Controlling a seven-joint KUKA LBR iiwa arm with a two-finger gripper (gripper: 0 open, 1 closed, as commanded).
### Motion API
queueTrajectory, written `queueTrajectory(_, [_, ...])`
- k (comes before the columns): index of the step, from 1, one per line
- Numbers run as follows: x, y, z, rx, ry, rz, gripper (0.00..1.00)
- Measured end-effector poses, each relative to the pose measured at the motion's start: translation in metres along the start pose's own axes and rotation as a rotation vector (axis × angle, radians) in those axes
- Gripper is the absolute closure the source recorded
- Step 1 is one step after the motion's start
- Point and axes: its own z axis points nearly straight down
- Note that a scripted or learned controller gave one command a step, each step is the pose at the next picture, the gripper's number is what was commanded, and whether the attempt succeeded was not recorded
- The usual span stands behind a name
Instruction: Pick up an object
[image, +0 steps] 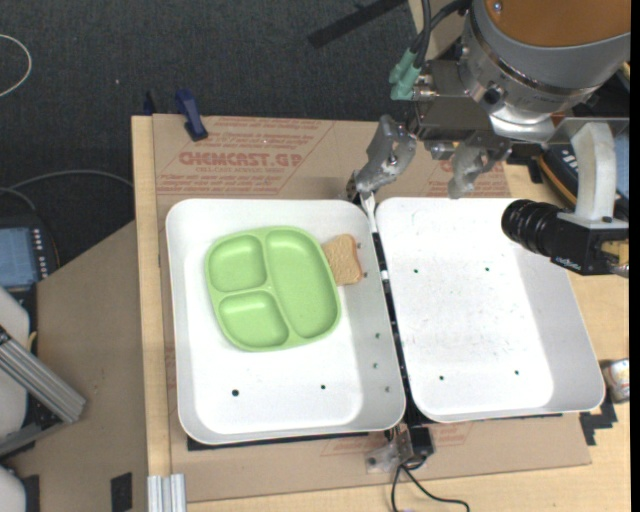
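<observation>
A light green divided plate (272, 288) lies in the left white bin (200, 400). A tan, toast-like flat piece (344, 259) rests against the plate's right rim, close to the seam between the bins. My gripper (427, 168) hangs above the far edge of the right bin (480, 330), up and to the right of the tan piece. Its two grey fingers (385, 160) are spread apart with nothing between them, so it is open.
A black cylindrical device (545, 232) juts over the right bin's far right edge. A blue clip (190, 115) sits on the cardboard sheet (250, 155) behind the left bin. Cables run along the bench's left side and front.
</observation>
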Motion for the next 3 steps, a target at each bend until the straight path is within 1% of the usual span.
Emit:
queueTrajectory(1, [0.029, 0.001, 0.0, -0.001, -0.002, 0.014, 0.0])
queueTrajectory(2, [0.045, 0.002, 0.0, -0.001, -0.002, 0.016, 0.0])
queueTrajectory(3, [0.045, 0.002, -0.011, -0.005, 0.0, 0.016, 1.0])
